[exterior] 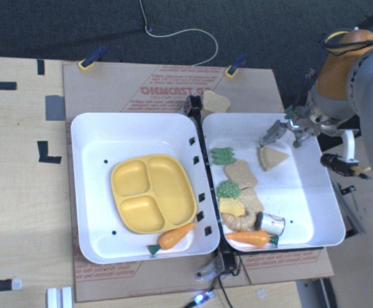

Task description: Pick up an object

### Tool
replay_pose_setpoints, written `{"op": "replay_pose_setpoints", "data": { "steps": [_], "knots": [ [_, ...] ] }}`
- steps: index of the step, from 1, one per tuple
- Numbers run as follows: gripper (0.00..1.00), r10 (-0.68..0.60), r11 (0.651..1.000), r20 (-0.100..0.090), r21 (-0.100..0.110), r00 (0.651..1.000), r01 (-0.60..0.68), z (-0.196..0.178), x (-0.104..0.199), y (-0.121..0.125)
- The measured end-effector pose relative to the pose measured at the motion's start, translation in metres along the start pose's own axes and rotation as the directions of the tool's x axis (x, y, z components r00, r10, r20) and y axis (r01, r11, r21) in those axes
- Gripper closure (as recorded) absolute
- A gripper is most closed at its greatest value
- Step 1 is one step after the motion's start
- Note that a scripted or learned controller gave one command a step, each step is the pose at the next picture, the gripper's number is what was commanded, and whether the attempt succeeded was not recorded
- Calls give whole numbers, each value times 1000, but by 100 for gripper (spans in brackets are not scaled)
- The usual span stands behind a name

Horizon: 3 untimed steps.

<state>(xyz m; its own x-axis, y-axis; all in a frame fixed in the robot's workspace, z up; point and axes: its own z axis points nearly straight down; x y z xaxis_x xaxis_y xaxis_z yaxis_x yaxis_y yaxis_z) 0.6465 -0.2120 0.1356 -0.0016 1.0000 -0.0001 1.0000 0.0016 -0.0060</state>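
My gripper (284, 137) hangs over the upper right part of the right bin (314, 191), its two fingers spread apart with nothing between them. Just below it lies a pale tan wedge (274, 157) on the bin floor, apart from the fingers. Further left and down sit a green leafy piece (223, 154), a bread slice (240, 172), a second green piece (228, 188), a yellow corn piece (231, 207), a small silver can (271, 224) and an orange carrot (247, 239).
The left bin (87, 146) holds a yellow divided plate (153, 192) and another carrot (175, 236) at its lower edge. A tan food piece (216, 101) rests outside, above the bins' dividing rim. The grey and orange arm (343, 76) fills the upper right.
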Motion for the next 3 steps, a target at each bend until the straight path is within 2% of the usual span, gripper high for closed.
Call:
{"op": "replay_pose_setpoints", "data": {
  "steps": [1,2,3],
  "knots": [
    [0,-2,1000,1,-2,1000,2,54,2,0],
    [100,-3,1000,3,-6,1000,3,40,2,1],
    [100,1,1000,1,-10,1000,-1,-18,-2,10]
  ]
}}
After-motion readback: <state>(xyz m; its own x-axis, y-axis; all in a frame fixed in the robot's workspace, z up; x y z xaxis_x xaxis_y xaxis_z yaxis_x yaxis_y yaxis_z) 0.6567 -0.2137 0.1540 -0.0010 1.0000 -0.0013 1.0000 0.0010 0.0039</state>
